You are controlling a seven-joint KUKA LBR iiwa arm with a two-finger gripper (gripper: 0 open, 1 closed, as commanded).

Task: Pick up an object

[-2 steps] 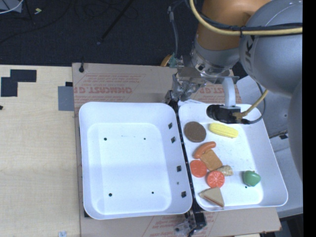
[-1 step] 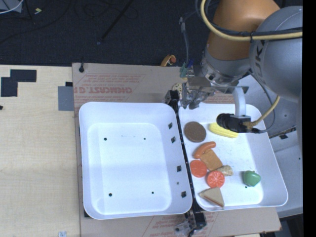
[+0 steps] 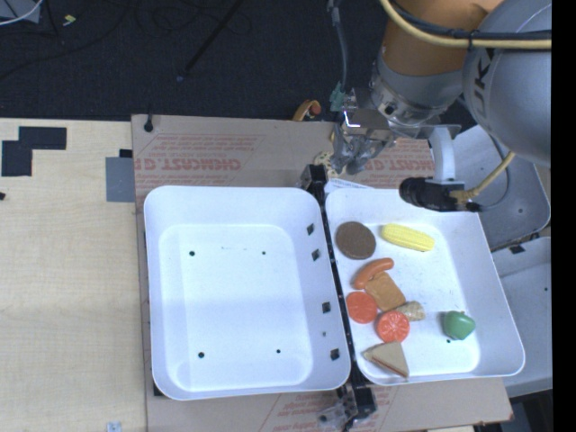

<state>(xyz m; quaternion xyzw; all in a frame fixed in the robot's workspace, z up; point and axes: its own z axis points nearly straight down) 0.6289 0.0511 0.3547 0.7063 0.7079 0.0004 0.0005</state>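
While tool (image 3: 353, 156) hovers, state unclear, past bin rim: yellow corn cob (image 3: 407, 237), small, ridged.

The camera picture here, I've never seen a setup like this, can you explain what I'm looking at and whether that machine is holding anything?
One camera, fixed above a bench, looks down at a slant. The grey shape with an orange band at the upper right is a robot arm reaching in from the right. Its gripper, the two-fingered part meant for grabbing, hangs just above the far edge of the bins; I see nothing between its fingers.

Two shallow white bins sit side by side. The right bin holds toy food: a brown disc, a corn cob, a sausage, two red slices, a green pepper and a sandwich wedge. The left bin is beside it.
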